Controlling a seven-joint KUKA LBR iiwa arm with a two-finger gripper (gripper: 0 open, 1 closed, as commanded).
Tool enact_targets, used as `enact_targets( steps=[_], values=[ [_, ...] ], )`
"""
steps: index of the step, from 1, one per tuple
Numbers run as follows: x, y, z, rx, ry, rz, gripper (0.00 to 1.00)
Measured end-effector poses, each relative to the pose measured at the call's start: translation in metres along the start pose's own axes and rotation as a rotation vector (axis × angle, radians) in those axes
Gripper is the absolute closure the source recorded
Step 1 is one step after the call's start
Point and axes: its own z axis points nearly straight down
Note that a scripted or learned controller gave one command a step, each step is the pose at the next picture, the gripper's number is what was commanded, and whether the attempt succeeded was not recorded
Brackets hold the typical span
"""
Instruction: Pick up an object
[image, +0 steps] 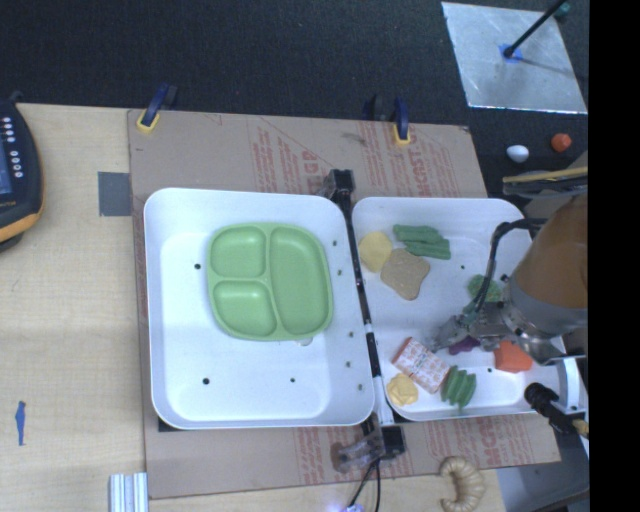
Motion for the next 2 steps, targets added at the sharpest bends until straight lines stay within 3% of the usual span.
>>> enact_targets(
  steps=[1,2],
  values=[
    [-0.001,0.002,-0.010,-0.003,-0.001,-0.002,1.00],
    [0.040,0.067,-0.057,-0.013,-0.002,-0.006,1.00]
  ],
)
